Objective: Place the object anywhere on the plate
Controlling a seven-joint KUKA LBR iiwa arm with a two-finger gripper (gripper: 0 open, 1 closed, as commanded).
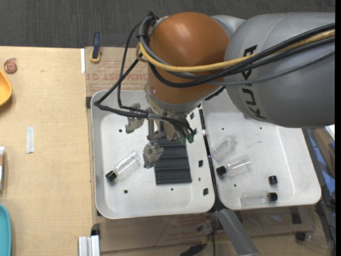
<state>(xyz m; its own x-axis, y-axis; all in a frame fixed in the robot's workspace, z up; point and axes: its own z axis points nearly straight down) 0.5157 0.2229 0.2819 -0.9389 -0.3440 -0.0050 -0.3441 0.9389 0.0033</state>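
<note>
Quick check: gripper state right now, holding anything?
Gripper: cannot be told; it hangs over the left bin beside the black ridged block, nothing visibly held.

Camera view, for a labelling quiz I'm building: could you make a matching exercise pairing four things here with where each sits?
Things:
1. Clear plastic vial with a black cap
2. Dark ribbed rectangular block
3. Small loose black cap
4. Orange dish edge

Places:
A. Right bin
B. Wooden bench, far left
C. Left bin, lower left part
D. Left bin, under the gripper

Pairs: 1-C, 2-D, 3-A, 4-B
</note>
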